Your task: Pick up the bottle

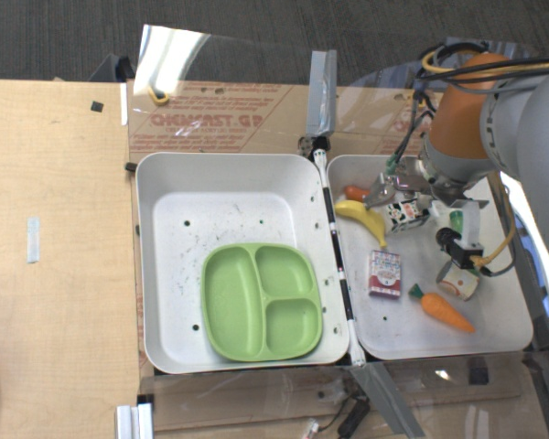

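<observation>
Green-capped bottle (456, 218): I believe this is the small pale thing with a green top, at about 2 o'clock in the right bin (503, 337). It is partly under the arm (494, 108) and a yellow cable (505, 236), so I am not fully sure of it.
Bottle posture: too hidden to say if it stands or lies.
Gripper (387, 188): low over the right bin, at about 10 o'clock from the bin's middle, at 9 o'clock from the bottle and apart from it.
Gripper state: I cannot tell if it is apart or together; the metal parts are small and blurred.
Held thing: nothing is seen in the gripper.
Nearest neighbours: a black-and-white object (405, 212) lies between gripper and bottle; a banana (362, 219) lies just at 7 o'clock of the gripper.
Other things in the right bin: a small red and white box (384, 273) near the middle, a carrot (444, 310) at 5 o'clock.
Left bin (165, 245): it bears a green divided plate (261, 300) toward 5 o'clock.
Done so far: my judgement is that the arm has reached the correct bin, nothing more.
Left to do: move toward 3 o'clock over the bottle, close on it, lift it.
Risk: the crowded corner and the cable may disturb the grasp.
</observation>
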Robot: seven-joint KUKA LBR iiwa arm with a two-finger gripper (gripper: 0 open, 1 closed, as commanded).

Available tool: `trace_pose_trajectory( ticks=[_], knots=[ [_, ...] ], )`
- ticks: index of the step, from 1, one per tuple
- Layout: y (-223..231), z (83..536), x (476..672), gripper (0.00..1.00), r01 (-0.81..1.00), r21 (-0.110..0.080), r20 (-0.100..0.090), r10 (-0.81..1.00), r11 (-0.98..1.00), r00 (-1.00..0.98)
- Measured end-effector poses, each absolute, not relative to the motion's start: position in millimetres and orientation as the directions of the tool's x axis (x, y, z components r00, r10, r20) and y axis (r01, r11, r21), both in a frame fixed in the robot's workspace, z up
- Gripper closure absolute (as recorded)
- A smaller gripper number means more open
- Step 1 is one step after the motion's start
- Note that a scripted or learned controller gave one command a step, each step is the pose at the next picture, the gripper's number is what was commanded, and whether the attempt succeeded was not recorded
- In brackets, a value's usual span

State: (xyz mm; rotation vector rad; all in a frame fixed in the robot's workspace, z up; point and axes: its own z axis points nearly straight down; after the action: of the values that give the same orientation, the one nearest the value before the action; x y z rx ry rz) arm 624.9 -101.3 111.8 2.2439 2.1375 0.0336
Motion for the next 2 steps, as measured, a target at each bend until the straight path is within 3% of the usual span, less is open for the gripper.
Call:
trace_pose_trajectory(
  ticks=[1, 2],
  knots=[
    [-102, 111, 615.5, 0.00, 0.998, 0.047, -0.011, 0.999, -0.038, 0.039],
    [-98, 109, 583.0, 0.00, 0.999, 0.044, -0.011, 1.000, -0.016, 0.016]
  ],
)
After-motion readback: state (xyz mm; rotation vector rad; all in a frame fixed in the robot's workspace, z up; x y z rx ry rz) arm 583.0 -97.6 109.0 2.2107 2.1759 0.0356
